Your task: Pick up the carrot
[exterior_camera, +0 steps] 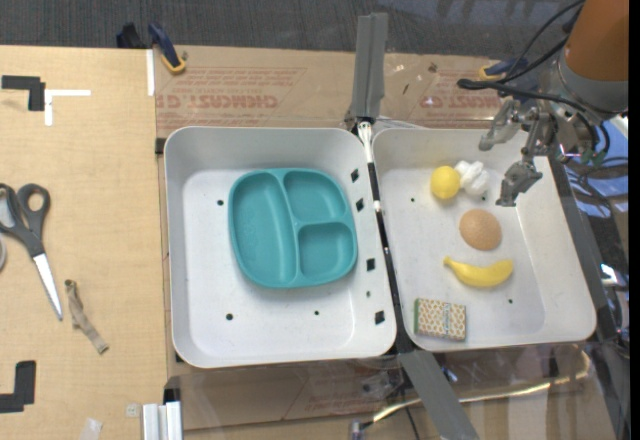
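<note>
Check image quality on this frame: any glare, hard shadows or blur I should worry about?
Camera view: light is even and soft; the teal plate and the banana cast only faint shadows on the white bins. The bin floors read bright but hold detail. The gripper looks a little soft next to the sharp scissors. A clear sheet along the bottom edge shows mild reflections.
</note>
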`<state>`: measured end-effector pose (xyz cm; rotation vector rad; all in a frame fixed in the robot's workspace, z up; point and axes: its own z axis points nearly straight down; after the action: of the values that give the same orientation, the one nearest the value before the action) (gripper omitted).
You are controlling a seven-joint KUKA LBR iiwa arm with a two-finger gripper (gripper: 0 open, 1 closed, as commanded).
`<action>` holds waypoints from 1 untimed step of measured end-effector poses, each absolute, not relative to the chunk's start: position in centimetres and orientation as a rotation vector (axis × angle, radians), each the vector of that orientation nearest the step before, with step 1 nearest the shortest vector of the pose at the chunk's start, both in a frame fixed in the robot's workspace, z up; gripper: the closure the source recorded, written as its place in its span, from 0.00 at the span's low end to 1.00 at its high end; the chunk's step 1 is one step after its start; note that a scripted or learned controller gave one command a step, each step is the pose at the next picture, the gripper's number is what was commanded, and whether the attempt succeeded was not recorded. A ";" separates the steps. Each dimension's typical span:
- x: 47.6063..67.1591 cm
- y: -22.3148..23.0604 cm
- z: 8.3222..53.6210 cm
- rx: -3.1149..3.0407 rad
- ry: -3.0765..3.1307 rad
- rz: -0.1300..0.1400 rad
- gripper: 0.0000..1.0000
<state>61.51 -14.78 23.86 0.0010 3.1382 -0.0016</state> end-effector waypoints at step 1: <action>54.1 -14.9 19.5 0.112 3.136 0.000 0.00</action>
<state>54.10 -14.88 19.54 0.1118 3.1361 -0.0004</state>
